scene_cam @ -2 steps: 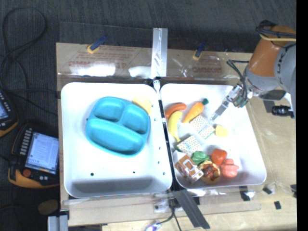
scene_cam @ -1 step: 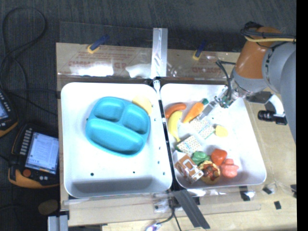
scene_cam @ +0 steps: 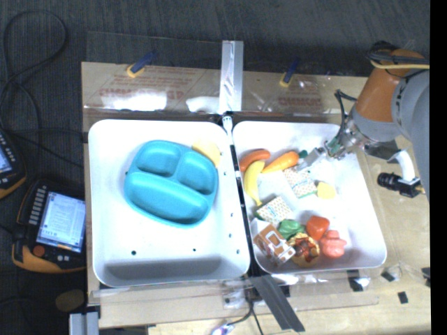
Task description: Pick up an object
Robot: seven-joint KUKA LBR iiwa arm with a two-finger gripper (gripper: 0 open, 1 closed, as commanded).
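From my seat, the left bin (scene_cam: 105, 257) just had the blue divided tray (scene_cam: 172, 180) lying flat with a yellow piece (scene_cam: 207, 151) tucked at its upper corner, so nothing easy there. All the pickable toy food sat piled in the right bin (scene_cam: 367, 218): banana (scene_cam: 251, 179), carrot (scene_cam: 281, 162), tomato (scene_cam: 318, 226). The gripper (scene_cam: 311, 158) hung over that bin's upper part, right by the carrot's tip, probably lining up a grab. Couldn't tell if the fingers were spread or pressed together.

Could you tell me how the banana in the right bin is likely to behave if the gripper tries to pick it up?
The banana looks like smooth toy plastic, so probably stiff, light and slippery. Its curve may let it rock or pivot. It lies against the bin's left wall, so it could slide along that.
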